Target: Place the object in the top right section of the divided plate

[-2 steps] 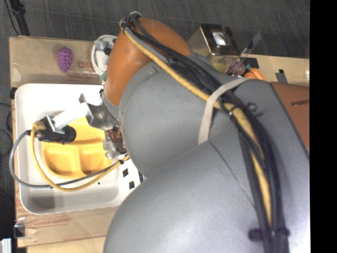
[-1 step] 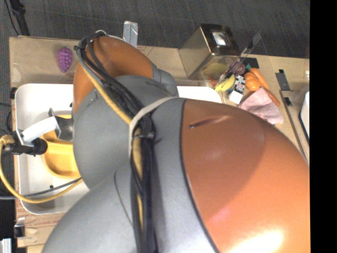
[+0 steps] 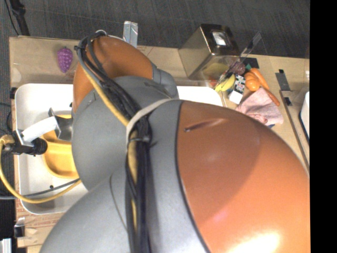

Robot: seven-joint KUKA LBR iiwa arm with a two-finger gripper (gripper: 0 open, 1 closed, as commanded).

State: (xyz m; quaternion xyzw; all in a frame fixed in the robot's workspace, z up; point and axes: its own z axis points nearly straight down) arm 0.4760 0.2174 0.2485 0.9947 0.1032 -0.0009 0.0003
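My arm stretches across nearly the whole camera view and ends over the left bin (image 3: 29, 96). A yellow plate (image 3: 59, 159) lies in that bin, and the arm covers most of it, so its sections cannot be told apart. The gripper (image 3: 57, 122) hangs just above the plate's far edge, largely hidden behind the wrist. I cannot make out any object in it.
A purple grape bunch (image 3: 65, 59) lies on the bench beyond the left bin. At the back right stand a metallic box (image 3: 210, 49) and a pile holding a banana (image 3: 226, 82), an orange carrot (image 3: 257, 80) and a pink cloth (image 3: 260, 107). A strip of the right bin's rim (image 3: 200, 93) shows.
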